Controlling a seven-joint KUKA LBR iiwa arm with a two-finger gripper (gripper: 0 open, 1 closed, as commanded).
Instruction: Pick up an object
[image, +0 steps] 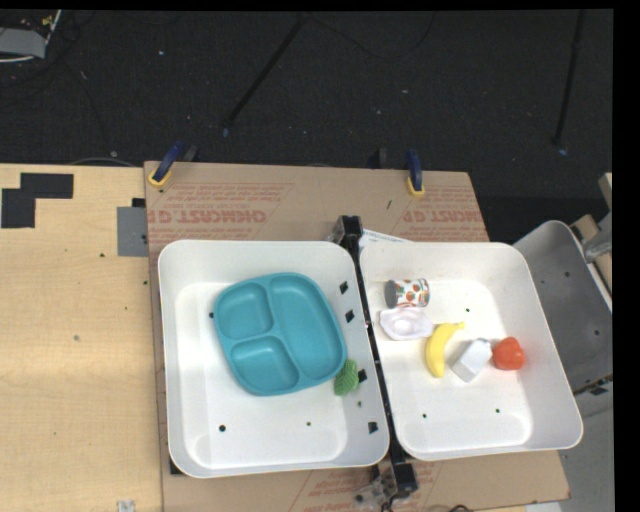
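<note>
Two shallow white bins side by side on a brown cardboard sheet (300, 205), left bin (190, 440) and right bin (545, 425) meeting along a dark central seam. Two clamps on the sheet's far edge, one at the left clamp (165, 172) and one at the right clamp (415, 180). In the left bin, two things: one teal plate (280, 332) with three compartments, lying flat and slightly turned, and one small green piece (347, 380) touching the plate's near right corner, close to the seam. In the right bin, five things clustered in its far half: one patterned cup (408, 293) on its side, white with red and green marks; just below it one pale, rounded piece (404, 324); one yellow banana (440, 348), curved, touching that pale piece; one white block (470, 360) against the banana's right side; one red-orange piece (509, 354) just beside the block.
</note>
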